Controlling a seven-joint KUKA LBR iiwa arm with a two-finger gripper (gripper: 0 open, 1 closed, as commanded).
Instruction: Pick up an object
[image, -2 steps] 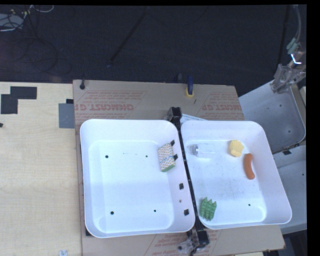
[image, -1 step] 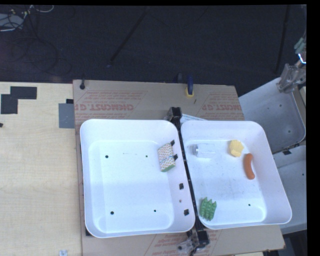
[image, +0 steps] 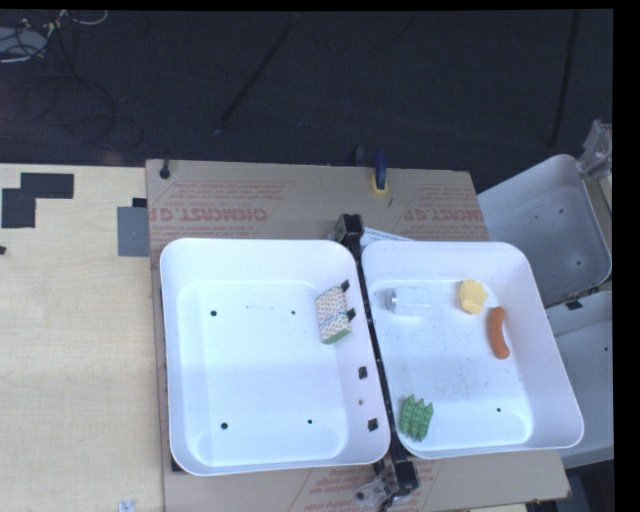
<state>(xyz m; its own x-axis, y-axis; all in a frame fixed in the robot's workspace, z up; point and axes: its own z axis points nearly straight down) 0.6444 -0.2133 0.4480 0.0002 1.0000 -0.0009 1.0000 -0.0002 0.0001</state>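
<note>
You are looking down on the bench (image: 70, 330), its pale wood running off toward the left edge, with a brown cardboard sheet (image: 300, 205) lying over it under both bins. The left bin (image: 200, 300) is sitting beside the right bin (image: 530, 400), their inner walls touching along a dark seam. The hand's state cannot be told from this view, so no object can be placed relative to it.

In the right bin, an orange sausage-shaped piece (image: 498, 332) is lying near the right wall, with a yellow lump (image: 472, 296) just beside it toward the far right corner. A green ridged piece (image: 416, 417) is resting near the near left corner of that bin. A small clear item (image: 390, 300) is lying near its far left side, too faint to identify.

In the left bin, a patterned sponge-like block (image: 335, 314) is leaning against the right wall.
</note>
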